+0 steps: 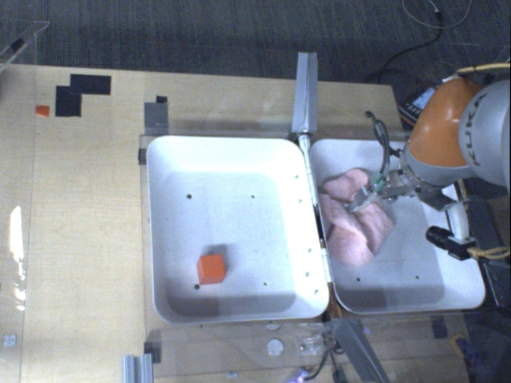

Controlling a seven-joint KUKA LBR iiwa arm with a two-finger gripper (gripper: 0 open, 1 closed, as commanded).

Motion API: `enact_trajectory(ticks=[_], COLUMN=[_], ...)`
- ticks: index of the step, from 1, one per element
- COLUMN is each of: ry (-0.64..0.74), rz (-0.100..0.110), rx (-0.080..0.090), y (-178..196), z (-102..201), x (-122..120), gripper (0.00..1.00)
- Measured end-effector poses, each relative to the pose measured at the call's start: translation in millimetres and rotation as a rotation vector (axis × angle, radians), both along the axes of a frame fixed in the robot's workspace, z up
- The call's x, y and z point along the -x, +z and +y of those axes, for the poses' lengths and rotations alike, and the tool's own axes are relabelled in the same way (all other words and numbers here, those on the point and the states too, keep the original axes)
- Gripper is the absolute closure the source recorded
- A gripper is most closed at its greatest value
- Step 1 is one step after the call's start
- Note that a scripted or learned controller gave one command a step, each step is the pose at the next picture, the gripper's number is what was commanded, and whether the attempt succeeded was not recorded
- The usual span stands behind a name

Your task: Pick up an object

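Two shallow white bins side by side on a pale wooden bench (80, 238), split by a metal divider (304, 102). Left of the divider, in the left bin (231, 158), near its front edge: one small orange block (211, 269), alone and well apart from the arm. Right of the divider, in the right bin (415, 286): a pink soft object (351, 228), lumpy, lying close to the divider. End effector (374, 193) low over the pink object's upper part, at or touching its surface; open or closed, cannot tell. Orange-banded arm (459, 130) farther right.
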State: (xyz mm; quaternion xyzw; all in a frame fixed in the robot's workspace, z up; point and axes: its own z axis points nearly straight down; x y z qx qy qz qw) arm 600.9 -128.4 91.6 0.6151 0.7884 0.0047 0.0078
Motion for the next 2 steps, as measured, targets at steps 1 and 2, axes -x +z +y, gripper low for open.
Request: enact_trajectory(ticks=[1, 2], ry=[0.002, 0.201], rz=[-0.007, 0.008], rx=[-0.002, 0.001], y=[11.9, 94.6], z=[2.0, 49.7], x=[-3.4, -34.1], gripper=[1.0, 1.0])
